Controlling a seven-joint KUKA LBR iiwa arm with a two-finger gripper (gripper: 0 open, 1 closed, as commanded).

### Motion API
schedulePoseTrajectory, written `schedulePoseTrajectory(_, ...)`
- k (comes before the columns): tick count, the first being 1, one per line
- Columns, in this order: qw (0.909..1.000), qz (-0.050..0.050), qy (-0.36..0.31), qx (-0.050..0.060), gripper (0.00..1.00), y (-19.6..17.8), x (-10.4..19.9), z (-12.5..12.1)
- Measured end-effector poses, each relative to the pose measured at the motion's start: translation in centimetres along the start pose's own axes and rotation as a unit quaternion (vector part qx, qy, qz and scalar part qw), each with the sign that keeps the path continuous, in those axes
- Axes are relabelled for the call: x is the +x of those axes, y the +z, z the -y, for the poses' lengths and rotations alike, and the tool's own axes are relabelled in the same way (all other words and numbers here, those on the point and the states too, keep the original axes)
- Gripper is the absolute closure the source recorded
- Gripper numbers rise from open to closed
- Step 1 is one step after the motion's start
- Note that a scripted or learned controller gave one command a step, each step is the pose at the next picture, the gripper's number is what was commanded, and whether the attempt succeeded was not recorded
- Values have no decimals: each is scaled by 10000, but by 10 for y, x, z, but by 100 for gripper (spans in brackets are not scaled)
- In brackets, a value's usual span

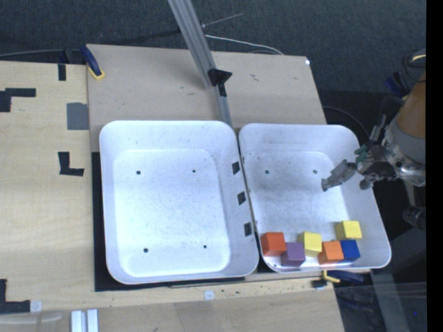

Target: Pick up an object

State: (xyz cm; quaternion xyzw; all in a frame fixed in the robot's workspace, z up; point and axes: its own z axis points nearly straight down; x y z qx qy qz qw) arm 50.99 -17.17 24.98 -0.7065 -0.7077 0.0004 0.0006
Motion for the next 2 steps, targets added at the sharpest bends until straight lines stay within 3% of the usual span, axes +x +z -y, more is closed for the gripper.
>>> schedulePoseTrajectory(1, 10000, -5, -14, -12, 0, -37, 38, 28)
schedulePoseTrajectory(2, 10000, 0, 2, -2, 0, -35, 37, 27)
